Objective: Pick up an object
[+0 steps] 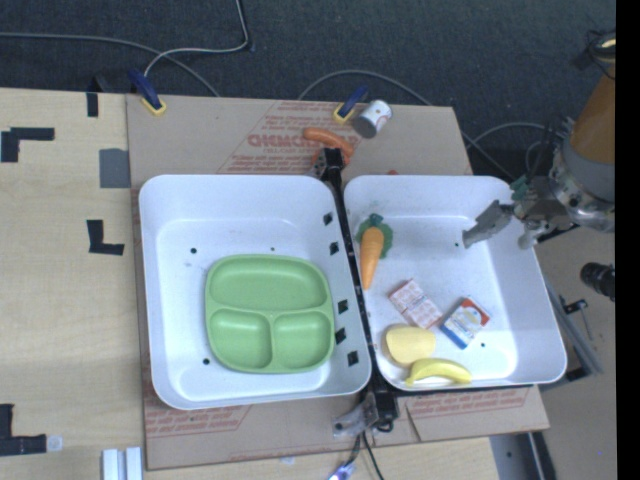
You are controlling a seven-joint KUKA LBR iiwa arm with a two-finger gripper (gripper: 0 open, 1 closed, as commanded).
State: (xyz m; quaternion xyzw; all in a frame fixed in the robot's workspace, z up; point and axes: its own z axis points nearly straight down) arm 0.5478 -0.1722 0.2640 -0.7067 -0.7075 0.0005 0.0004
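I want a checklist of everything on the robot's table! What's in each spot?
Surface: cardboard sheet under two white bins, left bin and right bin.
Job's things: in right bin, carrot, banana, yellow lump, two small packets.
Clutter: green divided plate in left bin.
Gripper: gripper over right bin, nothing between its fingers.
Cables: white cable on dark floor.
Surroundings: blue-yellow clamps.

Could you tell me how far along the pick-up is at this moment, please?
Nothing looks picked yet. The carrot, the banana and the small packets all lie in the right bin. The gripper hangs over that bin's right side, touching none of them. Choosing, gripping and lifting one remain.
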